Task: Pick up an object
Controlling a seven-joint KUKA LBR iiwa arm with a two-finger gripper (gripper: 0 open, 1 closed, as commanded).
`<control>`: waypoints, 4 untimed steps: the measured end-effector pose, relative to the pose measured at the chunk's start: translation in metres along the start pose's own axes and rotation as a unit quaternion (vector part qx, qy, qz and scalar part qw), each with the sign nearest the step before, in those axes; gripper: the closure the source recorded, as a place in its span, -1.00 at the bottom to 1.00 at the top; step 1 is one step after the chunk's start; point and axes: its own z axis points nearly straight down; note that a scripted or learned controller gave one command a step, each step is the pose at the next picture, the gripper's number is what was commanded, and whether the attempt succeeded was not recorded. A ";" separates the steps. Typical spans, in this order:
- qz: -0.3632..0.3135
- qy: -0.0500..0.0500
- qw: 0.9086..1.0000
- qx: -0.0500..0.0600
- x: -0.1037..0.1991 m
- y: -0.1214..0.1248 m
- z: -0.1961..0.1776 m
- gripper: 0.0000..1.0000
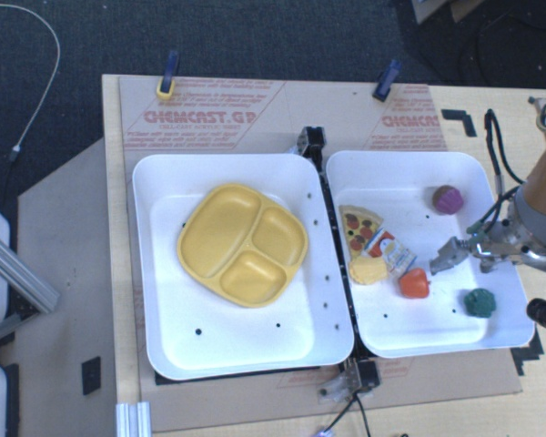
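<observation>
1. You have two shallow white bins side by side on the bench: the left bin (164,271) and the right bin (382,176), their inner walls touching along a dark seam.
2. Left bin: one yellow divided plate (244,244) with three compartments, lying flat near the bin's centre, turned at an angle. Nothing lies on the plate.
3. Right bin, small items scattered:
   - a pizza slice toy (358,226) at about 9 o'clock, close to the inner wall;
   - a pale yellow piece (368,270) just beneath it, touching a small grey-and-white item (399,258) at its 2 o'clock;
   - an orange-red object (415,284) near the bin's centre, towards 6 o'clock;
   - a purple ball (448,199) at about 1 o'clock;
   - a dark green object (480,302) at about 4 o'clock, near the front right corner.
4. The gripper (448,257) reaches in from 3 o'clock and hangs over the right bin. Its fingers look spread, with nothing between them.
5. The tips sit just at 1 o'clock of the orange-red object, the nearest candidate for your pick. You cannot tell from this angle whether they touch it.
6. All items rest on the bin floor.
</observation>
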 end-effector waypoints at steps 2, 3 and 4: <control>0.000 0.000 1.000 -0.001 0.011 0.003 0.089 -1.00; 0.000 -0.002 1.000 -0.004 0.010 0.004 0.077 1.00; 0.000 -0.003 1.000 -0.005 0.003 -0.003 0.025 1.00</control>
